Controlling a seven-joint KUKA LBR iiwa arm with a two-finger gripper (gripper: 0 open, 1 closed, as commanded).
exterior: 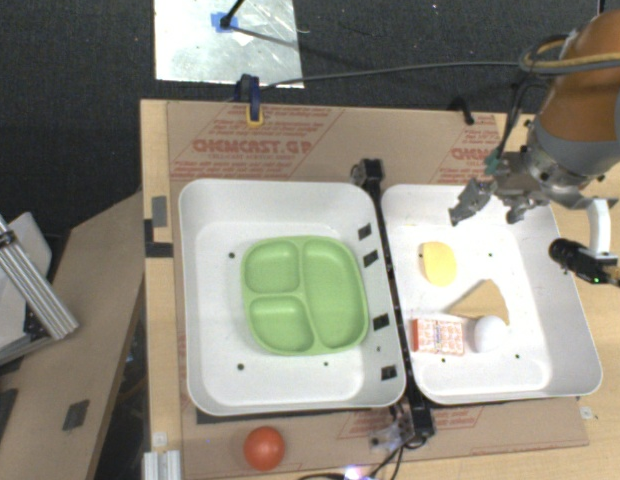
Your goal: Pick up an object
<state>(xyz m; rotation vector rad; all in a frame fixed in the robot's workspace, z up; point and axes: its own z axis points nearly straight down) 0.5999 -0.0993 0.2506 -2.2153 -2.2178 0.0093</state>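
Note:
My gripper point(493, 206) hangs open above the back of the right bin point(562, 368), its two fingers spread and nothing between them. Below it in that bin lie a yellow oval piece point(438, 263), a tan wedge point(482, 298), a white egg-like ball point(486, 334) and a small red-and-white box point(438, 336). The yellow piece is closest, a little in front and to the left of the fingertips. The left bin point(205, 268) holds a green divided tray point(303, 294).
A red-orange ball point(264, 447) lies on the bench in front of the left bin. Black clips run along the divide between the bins point(378, 258). A black attachment point(578, 258) sticks out near the right bin's right edge. A cardboard sheet point(290, 138) lies behind the bins.

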